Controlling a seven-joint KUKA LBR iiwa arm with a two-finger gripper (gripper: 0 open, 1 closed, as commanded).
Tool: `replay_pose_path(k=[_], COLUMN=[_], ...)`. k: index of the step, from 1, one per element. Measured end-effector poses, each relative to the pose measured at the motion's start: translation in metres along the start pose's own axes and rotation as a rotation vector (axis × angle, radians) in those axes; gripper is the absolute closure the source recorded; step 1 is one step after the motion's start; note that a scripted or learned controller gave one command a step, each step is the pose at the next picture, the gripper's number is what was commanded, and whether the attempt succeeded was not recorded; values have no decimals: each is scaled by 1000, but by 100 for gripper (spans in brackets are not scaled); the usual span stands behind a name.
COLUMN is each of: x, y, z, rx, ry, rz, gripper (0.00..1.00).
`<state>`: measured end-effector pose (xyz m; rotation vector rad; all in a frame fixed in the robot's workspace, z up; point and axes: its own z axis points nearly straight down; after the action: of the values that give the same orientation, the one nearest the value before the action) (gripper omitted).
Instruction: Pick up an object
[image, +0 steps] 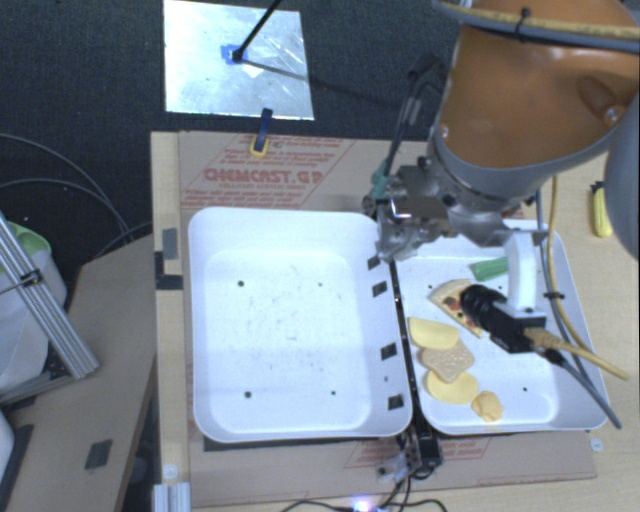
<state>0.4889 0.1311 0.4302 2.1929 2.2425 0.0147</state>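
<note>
Surface (110, 290) of pale board over a dark carpeted floor, carrying a cardboard sheet (300, 175) printed in red, on which two shallow white bins stand side by side. The tool (392, 245), borne by the grey arm (500, 185) with its orange band (540, 80), hangs over the far corner of the right bin (570, 400), just beside the seam where that bin meets the left bin (280, 330). Whether the tool is released or clenched cannot be told from this angle. The left bin lies wholly on the side of the tool away from the arm.

All the task's things lie in the right bin, on the arm's side of the tool and nearer the viewer than it. Closest is a yellow wedge (447, 296) marked with red, apart from the tool. A green piece (490, 268) lies further toward the arm, about level with the tool's tip and near the bin's far wall. Further toward the viewer, a pale yellow slice (432, 333) touches a tan square piece (447, 362), which in turn overlaps a second yellow slice (450, 389). A small yellow lump (487, 405) lies just beside that last slice and is the thing farthest from the tool.

Beyond the tool, past the cardboard's far edge, a metal plate (240, 70) rests on the floor. A small blue-and-yellow item (262, 133) sits between plate and bins.
</note>
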Motion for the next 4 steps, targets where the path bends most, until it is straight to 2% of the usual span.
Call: replay_pose_path(k=[1, 2, 3, 4], x=[0, 57, 1, 60], y=[1, -1, -1, -1], z=[-11, -31, -36, -39], rx=[-2, 6, 6, 8], ry=[0, 0, -3, 0], rz=[-6, 14, 26, 14], gripper=[100, 100, 100, 100])
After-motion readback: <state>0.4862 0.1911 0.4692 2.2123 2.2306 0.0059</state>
